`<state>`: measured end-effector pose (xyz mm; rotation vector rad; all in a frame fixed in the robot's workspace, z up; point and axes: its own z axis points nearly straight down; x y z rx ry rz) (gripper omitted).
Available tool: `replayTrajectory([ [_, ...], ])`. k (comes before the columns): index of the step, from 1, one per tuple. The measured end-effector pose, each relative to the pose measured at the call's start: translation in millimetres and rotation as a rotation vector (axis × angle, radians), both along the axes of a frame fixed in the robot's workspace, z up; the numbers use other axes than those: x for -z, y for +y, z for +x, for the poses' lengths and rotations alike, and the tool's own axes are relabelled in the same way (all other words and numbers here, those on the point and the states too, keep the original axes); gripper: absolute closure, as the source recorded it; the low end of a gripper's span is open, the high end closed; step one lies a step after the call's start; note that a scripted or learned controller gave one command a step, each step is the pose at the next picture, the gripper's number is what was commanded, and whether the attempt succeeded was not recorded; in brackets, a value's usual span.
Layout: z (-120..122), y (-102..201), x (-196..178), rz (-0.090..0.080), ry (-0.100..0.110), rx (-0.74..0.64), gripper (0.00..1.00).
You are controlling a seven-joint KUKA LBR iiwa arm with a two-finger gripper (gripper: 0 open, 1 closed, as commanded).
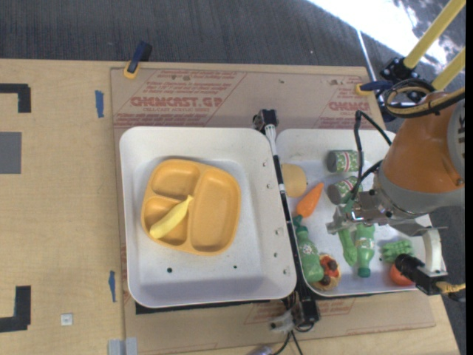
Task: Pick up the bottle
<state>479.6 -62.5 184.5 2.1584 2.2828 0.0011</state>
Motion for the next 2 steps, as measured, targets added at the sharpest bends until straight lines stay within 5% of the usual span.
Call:
replayTrajectory([
  [1,-0.3,80.8,0.0,0.001,0.002,-0.278,1.0],
  [2,0.1,-77.5,-0.4,-0.004,-0.003,-0.382,1.0],
])
